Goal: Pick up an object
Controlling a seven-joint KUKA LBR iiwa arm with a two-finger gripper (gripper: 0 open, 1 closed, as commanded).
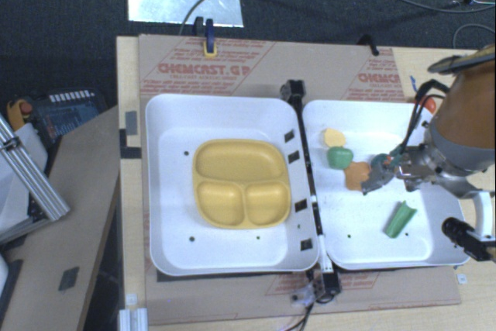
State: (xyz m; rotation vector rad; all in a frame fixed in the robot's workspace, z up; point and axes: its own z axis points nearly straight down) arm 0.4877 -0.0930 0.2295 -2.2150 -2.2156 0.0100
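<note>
I am hovering the gripper [370,181] beside the orange piece [356,176] at the frame's right; whether the fingers are gaping, I cannot tell. I should be centring before descending.

Two shallow white plastic bins [167,167] are shown on a tan cardboard sheet [256,62] printed with red lettering. A pale yellow three-compartment tray [239,182] is seen in the left bin. In the right bin, a pale yellow rounded piece [334,138], a green rounded piece [339,158], an orange flat piece [356,176] and a green elongated block [400,219] are distinguished. The dark grey two-finger gripper [370,181] is backed by an orange band [469,106].
</note>
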